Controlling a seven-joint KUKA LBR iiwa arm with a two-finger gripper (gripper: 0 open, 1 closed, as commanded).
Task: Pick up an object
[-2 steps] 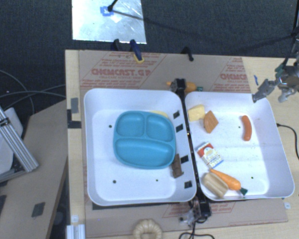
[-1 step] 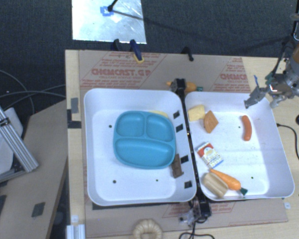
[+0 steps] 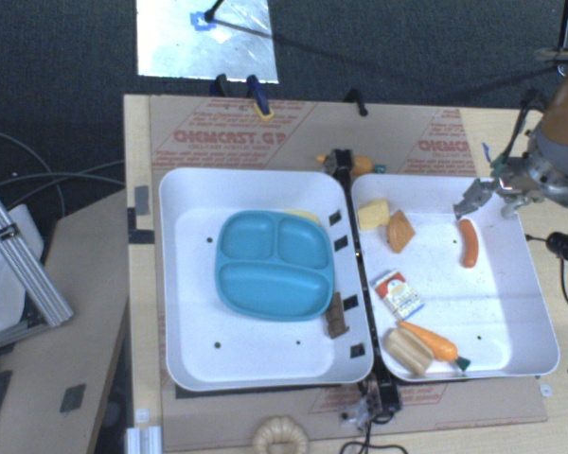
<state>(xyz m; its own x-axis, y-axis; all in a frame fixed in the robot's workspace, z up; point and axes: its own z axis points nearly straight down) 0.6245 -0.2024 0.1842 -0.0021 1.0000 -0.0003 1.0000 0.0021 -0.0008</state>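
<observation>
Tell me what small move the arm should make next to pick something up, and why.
Probably lower the end effector slightly toward the hot dog. It hangs over the right bin near its far right corner, nothing shows between its open fingers, and the hot dog lies just in front of it, apart from the other items.

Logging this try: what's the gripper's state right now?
Gripper: open, holding nothing, above the sausage in the right bin.

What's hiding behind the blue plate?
A yellow thing peeks out past the far edge of the blue plate in the left bin. The plate covers most of it, so I can't tell what it is.
</observation>
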